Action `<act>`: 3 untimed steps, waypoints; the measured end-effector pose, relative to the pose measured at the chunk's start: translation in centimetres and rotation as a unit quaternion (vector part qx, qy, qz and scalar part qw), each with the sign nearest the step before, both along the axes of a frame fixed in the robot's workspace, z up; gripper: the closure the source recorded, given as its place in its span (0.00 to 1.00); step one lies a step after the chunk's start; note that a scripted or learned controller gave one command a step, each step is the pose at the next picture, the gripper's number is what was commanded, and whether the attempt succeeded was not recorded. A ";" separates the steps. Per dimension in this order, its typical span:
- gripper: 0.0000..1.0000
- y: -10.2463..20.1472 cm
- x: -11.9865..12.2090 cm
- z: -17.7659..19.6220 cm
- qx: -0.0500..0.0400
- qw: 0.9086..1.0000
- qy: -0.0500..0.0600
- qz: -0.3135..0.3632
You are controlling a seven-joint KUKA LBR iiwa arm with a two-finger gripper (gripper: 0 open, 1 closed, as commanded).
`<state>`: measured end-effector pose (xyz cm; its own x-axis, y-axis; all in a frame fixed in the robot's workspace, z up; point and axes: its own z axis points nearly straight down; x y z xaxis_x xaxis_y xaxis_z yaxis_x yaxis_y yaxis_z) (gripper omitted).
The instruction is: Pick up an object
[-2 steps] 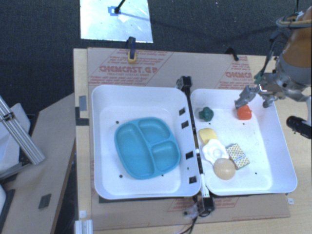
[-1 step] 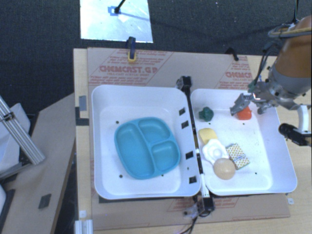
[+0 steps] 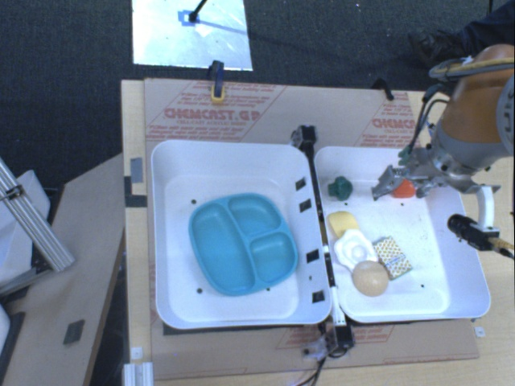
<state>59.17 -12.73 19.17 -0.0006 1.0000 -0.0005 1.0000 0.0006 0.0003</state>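
Hanging over the far part of the right bin [image 3: 463,296], the pincer [image 3: 396,185] sits low, with a small orange thing [image 3: 405,189] right at its tips. I cannot tell how wide the pincer is, or whether the orange thing is truly held (the grey metal hides that part). The grey arm [image 3: 475,119] with its orange band comes in from the right.

Just left of the pincer, a dark green toy [image 3: 341,187] rests near the far left corner of the same bin. Nearer to us lie a yellow block [image 3: 342,221], a white fried-egg toy [image 3: 353,250] touching it, a brown egg [image 3: 370,278], and a small box with a checked pattern [image 3: 392,256] just beside the egg.

The left bin [image 3: 177,215] holds a blue tray [image 3: 241,242] with three parts. Both bins sit side by side on a brown board [image 3: 241,111].
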 end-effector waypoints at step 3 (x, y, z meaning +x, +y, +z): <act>1.00 -0.2 -0.8 1.5 0.001 1.000 0.015 -0.002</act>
